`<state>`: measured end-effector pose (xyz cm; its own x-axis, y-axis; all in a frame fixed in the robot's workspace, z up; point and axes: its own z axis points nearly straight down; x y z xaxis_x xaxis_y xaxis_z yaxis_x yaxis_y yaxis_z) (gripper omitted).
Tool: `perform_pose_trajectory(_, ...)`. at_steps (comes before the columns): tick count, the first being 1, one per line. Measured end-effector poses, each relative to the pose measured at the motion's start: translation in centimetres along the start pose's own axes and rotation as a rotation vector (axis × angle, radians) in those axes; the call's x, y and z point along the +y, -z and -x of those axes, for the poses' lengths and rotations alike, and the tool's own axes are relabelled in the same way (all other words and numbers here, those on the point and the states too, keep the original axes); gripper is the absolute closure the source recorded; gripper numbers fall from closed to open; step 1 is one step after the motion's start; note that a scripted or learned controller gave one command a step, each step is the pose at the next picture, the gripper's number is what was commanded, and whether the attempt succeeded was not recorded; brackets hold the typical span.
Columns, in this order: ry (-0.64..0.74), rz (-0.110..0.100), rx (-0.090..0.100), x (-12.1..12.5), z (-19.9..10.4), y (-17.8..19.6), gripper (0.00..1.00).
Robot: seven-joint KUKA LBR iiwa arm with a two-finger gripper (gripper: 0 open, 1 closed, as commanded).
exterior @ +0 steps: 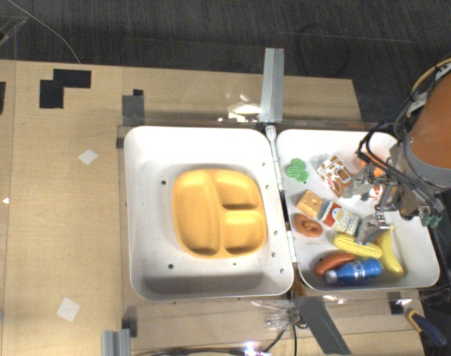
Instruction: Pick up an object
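Several small toy foods crowd the right bin (431, 267); the jaws (374, 225) hang above the corn cob (357, 246) beside the banana (389, 250), their opening unclear. Corn looks light, rigid, slick; grip across its middle.

- The arm (442, 128) reached in from the right side of the scene, its bulk sitting at the right edge, about midway between far and near.
- Its orange band showed as a broad rounded mass at the far right, with a grey collar just below it toward the near side.
- Black cables looped off the wrist toward the left.
- The wrist pointed downward and a little leftward.
- The gripper (375, 225) hung below the collar, low on the right side, its metal parts angled toward the near left.
- Whether its grip was closed or parted could not be made out.
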<state>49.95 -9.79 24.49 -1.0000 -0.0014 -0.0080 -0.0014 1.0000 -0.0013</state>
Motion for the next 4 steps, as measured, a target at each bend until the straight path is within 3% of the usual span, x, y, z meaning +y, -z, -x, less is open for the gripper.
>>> perform_pose_trajectory(1, 0.026, 0.002, 0.008, -3.1, 6.2, -9.6, 0.0)
perform_pose_trajectory(2, -0.329, 0.001, -0.041, -4.6, 12.1, -12.9, 0.0)
perform_pose_trajectory(3, -0.572, 0.004, -0.038, -3.4, 9.9, -12.3, 0.0)
perform_pose_trajectory(4, -0.975, 0.008, -0.032, -3.7, 16.1, -13.7, 0.0)
